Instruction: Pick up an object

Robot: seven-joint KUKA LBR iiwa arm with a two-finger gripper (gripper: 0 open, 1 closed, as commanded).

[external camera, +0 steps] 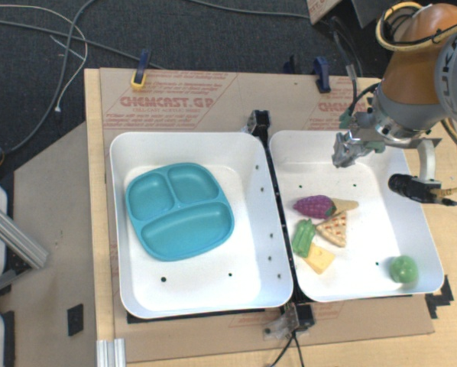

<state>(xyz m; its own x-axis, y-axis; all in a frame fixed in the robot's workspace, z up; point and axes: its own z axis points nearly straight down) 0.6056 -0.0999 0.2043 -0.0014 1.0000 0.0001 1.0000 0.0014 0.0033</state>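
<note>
Pincer (345,153) hangs over right bin (419,212), 12 o'clock end; finger spread unclear, cannot tell. Toy foods clustered at centre: purple grapes (314,204), pizza slice (335,228), green piece (303,238), cheese (319,260). Green ball (403,269) toward 4 o'clock.

Arm (412,67) reaching in from right, tool (343,153) pointing down.

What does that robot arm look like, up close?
The arm is rounded, grey metal with a broad orange band above its wrist and a yellow-edged ring on top. Black cables run along it. Its tool is small, silvery-grey metal, with a white bracket beside it.
</note>
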